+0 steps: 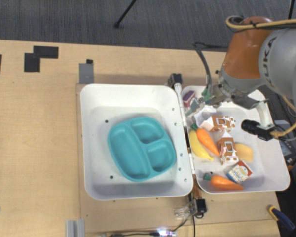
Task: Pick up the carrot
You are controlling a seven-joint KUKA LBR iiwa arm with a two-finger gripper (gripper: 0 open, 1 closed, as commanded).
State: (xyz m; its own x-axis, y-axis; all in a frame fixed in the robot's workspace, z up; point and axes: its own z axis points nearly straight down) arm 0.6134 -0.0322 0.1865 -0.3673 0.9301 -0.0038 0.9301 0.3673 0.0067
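Pale wooden bench [34,147] carries two shallow white bins side by side, with dark carpet beyond at twelve o'clock. At nine o'clock, the left bin [93,181] holds a teal divided tray [140,147]. At three o'clock, the right bin [271,179] is crowded: the carrot [206,139] lies near its centre-left, tilted, just beside a yellow banana [199,149] — a second orange carrot-like piece [226,182] rests toward six o'clock. Small printed cartons [227,149] sit close by. The grey arm with its orange band [244,53] reaches in from two o'clock; the gripper [207,100] hangs above the bin's twelve o'clock end, and I cannot tell how wide it stands.
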